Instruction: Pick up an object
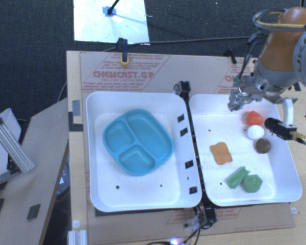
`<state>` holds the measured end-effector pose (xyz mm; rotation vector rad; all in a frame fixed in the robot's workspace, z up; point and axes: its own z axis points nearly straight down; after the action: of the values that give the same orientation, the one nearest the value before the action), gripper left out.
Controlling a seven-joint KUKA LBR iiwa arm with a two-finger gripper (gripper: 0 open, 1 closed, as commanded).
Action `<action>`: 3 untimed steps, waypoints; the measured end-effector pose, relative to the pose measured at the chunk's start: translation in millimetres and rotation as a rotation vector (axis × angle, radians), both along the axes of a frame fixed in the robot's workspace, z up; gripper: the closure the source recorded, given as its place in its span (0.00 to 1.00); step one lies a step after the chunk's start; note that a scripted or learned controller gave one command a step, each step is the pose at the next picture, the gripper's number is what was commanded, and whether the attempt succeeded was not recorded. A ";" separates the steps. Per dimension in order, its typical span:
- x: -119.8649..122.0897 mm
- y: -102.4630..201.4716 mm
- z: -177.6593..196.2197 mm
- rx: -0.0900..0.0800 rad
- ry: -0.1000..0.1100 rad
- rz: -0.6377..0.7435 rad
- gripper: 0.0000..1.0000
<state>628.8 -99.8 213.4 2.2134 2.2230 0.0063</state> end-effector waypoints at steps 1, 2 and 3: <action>1.5 -0.1 54.4 -0.001 -0.001 0.001 1.00; -0.2 59.5 47.5 0.000 0.004 0.003 1.00; 14.5 109.1 42.2 0.001 0.003 0.004 1.00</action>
<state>643.3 9.3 255.5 2.2109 2.2292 0.0041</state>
